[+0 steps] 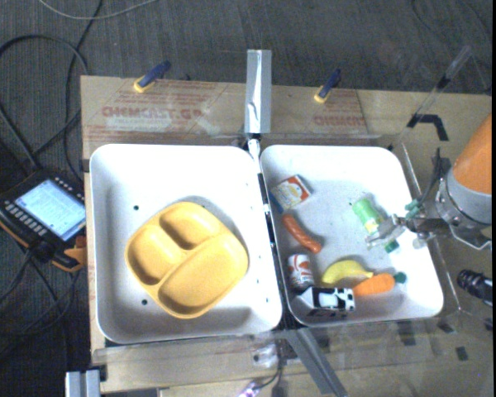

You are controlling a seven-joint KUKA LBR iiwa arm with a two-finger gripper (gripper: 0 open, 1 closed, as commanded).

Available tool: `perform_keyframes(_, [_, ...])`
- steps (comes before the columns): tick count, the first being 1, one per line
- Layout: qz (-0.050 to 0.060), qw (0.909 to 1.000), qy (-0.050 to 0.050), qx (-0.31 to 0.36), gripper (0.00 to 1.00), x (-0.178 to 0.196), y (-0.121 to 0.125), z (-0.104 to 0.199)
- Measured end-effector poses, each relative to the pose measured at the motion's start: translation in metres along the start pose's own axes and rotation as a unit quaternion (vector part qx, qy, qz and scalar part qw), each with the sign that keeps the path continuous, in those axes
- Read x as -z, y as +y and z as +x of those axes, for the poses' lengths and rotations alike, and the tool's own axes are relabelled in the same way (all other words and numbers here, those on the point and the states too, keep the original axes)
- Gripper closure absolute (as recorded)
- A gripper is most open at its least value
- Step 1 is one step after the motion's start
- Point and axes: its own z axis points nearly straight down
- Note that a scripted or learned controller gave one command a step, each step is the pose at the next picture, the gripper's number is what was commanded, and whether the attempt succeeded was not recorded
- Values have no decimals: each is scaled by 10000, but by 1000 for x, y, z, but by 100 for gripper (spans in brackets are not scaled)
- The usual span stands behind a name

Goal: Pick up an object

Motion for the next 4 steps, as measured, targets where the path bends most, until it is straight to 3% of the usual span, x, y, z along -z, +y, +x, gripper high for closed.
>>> perform_keyframes(1, [1, 9989, 16, 478, 0, -83, 67, -25])
perform_keyframes(2, [-62, 9970, 34, 771, 0, -109, 105, -20])
perform_keyframes(3, [-85, 9998, -28, 159, 0, -110, 86, -3])
perform_keyframes(4, [-87, 9998, -26, 164, 100, -100, 87, -2])
